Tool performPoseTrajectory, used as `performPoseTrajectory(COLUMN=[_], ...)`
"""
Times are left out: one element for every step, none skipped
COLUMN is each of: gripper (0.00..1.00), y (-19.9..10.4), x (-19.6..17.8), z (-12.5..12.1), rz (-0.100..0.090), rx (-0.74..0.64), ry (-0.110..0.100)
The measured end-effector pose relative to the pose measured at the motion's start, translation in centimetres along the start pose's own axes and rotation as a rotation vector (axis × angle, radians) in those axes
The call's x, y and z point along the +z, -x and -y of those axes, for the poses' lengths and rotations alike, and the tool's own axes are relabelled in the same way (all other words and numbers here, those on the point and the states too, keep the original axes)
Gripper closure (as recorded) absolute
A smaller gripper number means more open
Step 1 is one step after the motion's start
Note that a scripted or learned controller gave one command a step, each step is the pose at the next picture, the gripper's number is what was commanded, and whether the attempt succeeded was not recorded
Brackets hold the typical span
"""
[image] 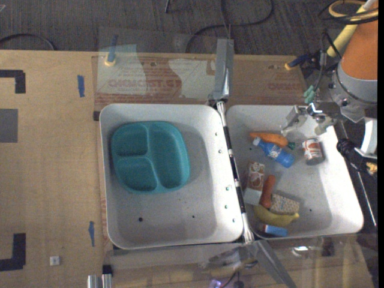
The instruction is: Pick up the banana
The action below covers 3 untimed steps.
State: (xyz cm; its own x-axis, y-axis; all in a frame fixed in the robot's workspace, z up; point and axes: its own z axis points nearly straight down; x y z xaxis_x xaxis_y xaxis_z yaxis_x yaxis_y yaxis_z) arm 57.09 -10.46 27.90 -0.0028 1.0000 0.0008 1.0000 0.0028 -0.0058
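Claw [306, 117], grip unreadable, hangs well apart from curved yellow banana [275, 215].

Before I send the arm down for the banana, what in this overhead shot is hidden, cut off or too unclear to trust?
- Banana: its middle is covered by a patterned packet lying across it in the camera view.
- Blue item near the bin's front wall: partly hidden under the banana, too small to identify.
- Gripper: small and blurred against the right bin.
- Arm: cut off by the right edge.
- Small can: label too blurred to read.
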Motion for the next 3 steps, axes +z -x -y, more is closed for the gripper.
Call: performPoseTrajectory(gripper=[0.0, 0.0, 0.0], y=[2.3, 5.0, 0.6], x=[1.3, 11.5, 7.2], z=[-9.0, -9.7, -9.8], rz=[0.003, 0.001, 0.004], rx=[-0.298, -0.322, -0.644], ry=[0.007, 0.004, 0.008])
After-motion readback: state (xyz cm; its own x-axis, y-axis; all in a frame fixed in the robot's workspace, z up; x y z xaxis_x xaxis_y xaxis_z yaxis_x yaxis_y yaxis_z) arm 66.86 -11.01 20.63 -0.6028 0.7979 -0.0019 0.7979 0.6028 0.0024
